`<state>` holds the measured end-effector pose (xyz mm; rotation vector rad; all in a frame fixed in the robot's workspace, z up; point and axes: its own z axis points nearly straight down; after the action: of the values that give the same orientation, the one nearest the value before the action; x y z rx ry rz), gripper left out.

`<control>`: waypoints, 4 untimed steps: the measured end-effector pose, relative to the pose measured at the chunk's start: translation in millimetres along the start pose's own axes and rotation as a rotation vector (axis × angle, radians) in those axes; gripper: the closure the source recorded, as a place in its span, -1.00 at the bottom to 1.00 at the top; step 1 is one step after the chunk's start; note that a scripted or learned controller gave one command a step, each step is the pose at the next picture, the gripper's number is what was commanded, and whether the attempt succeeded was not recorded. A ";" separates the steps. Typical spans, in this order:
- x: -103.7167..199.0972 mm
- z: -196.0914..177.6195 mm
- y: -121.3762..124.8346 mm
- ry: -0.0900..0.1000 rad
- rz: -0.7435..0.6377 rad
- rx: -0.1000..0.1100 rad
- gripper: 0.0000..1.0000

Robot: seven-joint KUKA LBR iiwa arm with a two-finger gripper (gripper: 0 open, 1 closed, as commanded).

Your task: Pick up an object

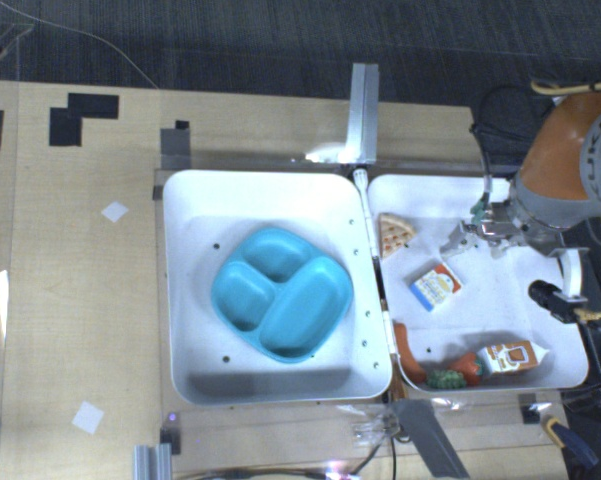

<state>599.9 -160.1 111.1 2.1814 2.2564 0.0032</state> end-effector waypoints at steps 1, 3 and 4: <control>69.1 21.9 -27.6 0.000 -0.083 -0.008 -1.00; 70.6 -26.8 -100.7 0.001 -0.051 0.000 -1.00; 43.1 17.0 -104.3 -0.004 -0.124 -0.020 -1.00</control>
<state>494.2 -120.6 93.8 2.0268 2.3737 0.0205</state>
